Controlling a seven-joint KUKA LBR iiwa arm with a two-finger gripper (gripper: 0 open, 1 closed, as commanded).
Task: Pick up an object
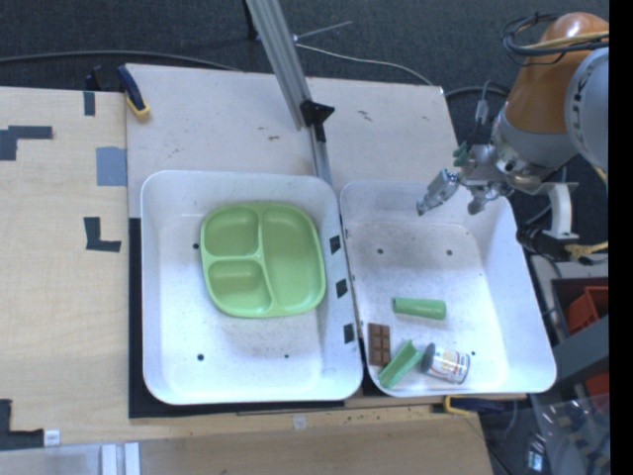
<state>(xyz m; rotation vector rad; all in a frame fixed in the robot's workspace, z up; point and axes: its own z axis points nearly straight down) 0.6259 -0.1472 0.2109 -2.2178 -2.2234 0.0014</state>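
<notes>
In the right bin [499, 265] lie a green cylinder [419, 308], a green wedge-shaped block [398, 363], a brown chocolate-like bar [379, 343] and a small jar with a pale label [447, 364], all toward the near side. My gripper [453, 195] hangs over the far edge of this bin, well apart from those objects. Its two fingers [431, 198] are spread, and nothing is between them.
The left bin [168, 285] holds a green divided plate [263, 258]. A slanted metal pole [287, 62] runs down to the divider between the bins. A blue and yellow tool [133, 91] lies at the bench's far left.
</notes>
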